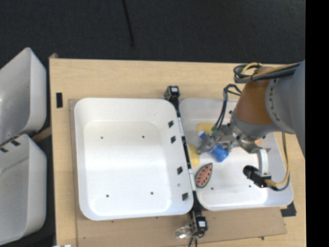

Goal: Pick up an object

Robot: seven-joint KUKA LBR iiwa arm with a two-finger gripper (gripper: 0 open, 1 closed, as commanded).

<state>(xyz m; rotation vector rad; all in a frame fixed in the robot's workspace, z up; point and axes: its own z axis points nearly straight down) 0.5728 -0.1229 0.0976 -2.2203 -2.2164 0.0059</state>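
The right bin holds a few small objects. A blue block lies near its middle, with a smaller blue piece up and to the left. A yellow object lies at the back, and another yellow piece rests against the bin's left wall. A red-brown oval item with dark spots lies nearer the front left. My gripper is low inside this bin, right between the two blue pieces and touching or nearly touching the blue block. The grey arm with its orange band hides the bin's back right.
The left bin sits beside the right one, with a wall and black clips between them. A black cable fitting hangs off the arm over the right bin's front right. White boxes stand at the far left of the bench.
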